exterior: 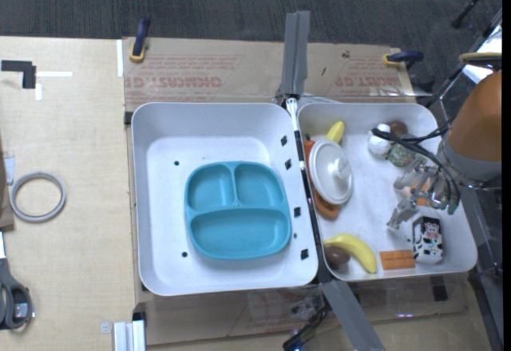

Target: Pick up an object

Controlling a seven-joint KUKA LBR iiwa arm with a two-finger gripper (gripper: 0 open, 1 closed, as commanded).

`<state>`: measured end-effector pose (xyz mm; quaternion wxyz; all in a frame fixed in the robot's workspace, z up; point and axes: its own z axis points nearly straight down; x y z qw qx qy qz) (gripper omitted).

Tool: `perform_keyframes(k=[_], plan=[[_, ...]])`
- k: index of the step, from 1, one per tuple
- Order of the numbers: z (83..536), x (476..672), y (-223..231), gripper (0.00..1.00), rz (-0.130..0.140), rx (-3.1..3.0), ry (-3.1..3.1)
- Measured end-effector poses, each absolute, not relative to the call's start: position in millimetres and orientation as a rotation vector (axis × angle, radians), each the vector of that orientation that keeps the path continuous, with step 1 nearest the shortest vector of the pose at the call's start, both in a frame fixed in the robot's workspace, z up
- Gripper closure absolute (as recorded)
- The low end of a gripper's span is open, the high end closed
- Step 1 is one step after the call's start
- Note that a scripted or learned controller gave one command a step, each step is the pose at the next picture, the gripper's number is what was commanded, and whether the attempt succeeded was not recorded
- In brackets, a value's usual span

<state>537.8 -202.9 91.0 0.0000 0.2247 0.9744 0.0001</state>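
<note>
Left bin (152, 262): blue divided plate (237, 210). Right bin (363, 274): white lid (331, 171), banana (355, 250), orange block (397, 260), cow-print cup (429, 239) crowded together. Jaws of gripper (409, 207) apparently spread, empty, low just beside cup. Risk: closing on bare floor, or nudging cup away against wall.

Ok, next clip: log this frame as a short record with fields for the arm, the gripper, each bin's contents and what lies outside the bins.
arm: enters from the right, over the right bin
gripper: low in the right bin, nothing visibly held
left bin: blue divided plate
right bin: white lid, banana, orange block, black-and-white cow-patterned item
bench: tape roll, scissors
</note>
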Motion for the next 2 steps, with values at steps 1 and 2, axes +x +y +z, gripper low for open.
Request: perform_keyframes(k=[1, 2], plan=[[90.7, 543.2, -219.0, 0.00, 0.004, 0.702, 3.063], [90.6, 555.3, -173.8, 0.00, 0.001, 0.836, 3.029]])
